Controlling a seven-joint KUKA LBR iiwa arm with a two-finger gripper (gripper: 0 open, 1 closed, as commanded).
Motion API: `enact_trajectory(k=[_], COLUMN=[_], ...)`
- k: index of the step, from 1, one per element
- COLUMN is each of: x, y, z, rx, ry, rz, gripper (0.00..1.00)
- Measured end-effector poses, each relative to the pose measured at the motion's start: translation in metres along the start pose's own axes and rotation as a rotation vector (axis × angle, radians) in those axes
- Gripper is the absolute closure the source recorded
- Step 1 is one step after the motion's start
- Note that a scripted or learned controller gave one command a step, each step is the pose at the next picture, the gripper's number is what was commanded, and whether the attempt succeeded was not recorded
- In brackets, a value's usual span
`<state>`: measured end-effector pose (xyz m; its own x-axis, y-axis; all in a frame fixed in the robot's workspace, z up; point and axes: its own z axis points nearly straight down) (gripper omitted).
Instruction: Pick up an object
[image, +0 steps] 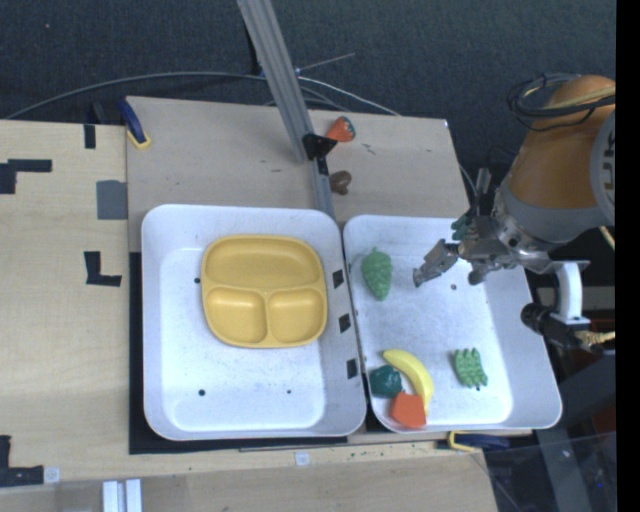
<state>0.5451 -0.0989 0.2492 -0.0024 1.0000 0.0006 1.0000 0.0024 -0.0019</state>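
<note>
A yellow divided plate (265, 290) lies in the left white bin (160, 300); a grey metal pole (285, 75) slants over the wooden bench (210, 150); a blue-and-yellow clamp (135, 124) grips the bench's far-left edge.

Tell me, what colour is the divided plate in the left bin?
Yellow. The plate is plain yellow all over, clear in the camera view.

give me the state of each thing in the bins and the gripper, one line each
yellow divided tray: flat in left bin, nothing in its compartments
green leafy toy: lying loose, right bin
banana: lying by teal piece and orange piece
green ridged toy: lying alone
gripper: above right bin, holding nothing
</note>
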Motion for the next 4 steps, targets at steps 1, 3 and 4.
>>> enact_trajectory(k=[1,3,4], x=[0.000,-0.004,-0.003], y=[0.000,-0.008,-0.010], z=[0.000,0.103,0.157], rx=[-0.001,0.005,0.007], ry=[0.000,0.000,0.001], rz=[0.000,0.001,0.002], gripper=[0.00,0.00,0.00])
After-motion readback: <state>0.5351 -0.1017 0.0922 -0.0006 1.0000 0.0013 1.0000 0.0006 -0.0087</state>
